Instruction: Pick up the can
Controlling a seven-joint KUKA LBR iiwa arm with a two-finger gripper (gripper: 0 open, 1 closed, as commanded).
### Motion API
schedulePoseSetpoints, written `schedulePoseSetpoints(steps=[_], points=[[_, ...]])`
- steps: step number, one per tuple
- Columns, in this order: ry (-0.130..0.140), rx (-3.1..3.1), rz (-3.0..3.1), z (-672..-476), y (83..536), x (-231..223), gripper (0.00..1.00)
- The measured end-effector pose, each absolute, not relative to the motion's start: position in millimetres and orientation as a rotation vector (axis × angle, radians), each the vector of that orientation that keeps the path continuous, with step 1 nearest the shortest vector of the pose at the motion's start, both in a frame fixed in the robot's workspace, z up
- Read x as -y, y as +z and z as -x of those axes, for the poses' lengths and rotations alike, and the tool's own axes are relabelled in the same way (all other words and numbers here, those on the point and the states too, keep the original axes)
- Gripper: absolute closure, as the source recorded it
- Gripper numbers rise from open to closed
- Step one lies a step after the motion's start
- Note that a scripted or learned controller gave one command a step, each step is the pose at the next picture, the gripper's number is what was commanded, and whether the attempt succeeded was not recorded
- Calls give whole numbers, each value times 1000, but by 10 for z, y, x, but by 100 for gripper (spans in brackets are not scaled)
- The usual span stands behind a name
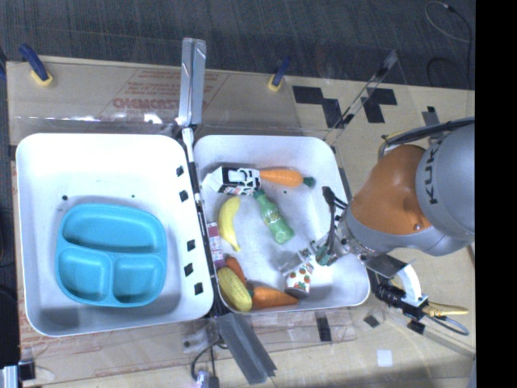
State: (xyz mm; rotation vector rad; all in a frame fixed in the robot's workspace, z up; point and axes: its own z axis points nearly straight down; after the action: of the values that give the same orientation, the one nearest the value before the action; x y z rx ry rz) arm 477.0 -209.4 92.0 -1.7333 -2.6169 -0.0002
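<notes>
Can [239, 179], probably the black-white one, lies well apart from claw [321, 255].

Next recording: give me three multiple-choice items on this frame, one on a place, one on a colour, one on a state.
1. The gripper is over:
A. the left bin
B. the right bin
C. the floor

2. The tray is:
A. red
B. blue
C. green

3. The bottle:
A. stands upright
B. lies on its side
C. hangs from the gripper

Answers:
1. B: the gripper sits inside the right bin, near its right wall.
2. B: the tray in the left bin is light blue.
3. B: the bottle lies flat beside the banana.
</notes>
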Motion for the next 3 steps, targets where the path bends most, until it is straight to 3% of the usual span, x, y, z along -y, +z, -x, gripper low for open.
schedulePoseSetpoints(steps=[1, 2, 3], points=[[-1, 2620, 1731, -4777, 1024, 2098, 100], [0, 2699, 1609, -4772, 1084, 2095, 100], [1, 2698, 1610, -4771, 1084, 2099, 0]])
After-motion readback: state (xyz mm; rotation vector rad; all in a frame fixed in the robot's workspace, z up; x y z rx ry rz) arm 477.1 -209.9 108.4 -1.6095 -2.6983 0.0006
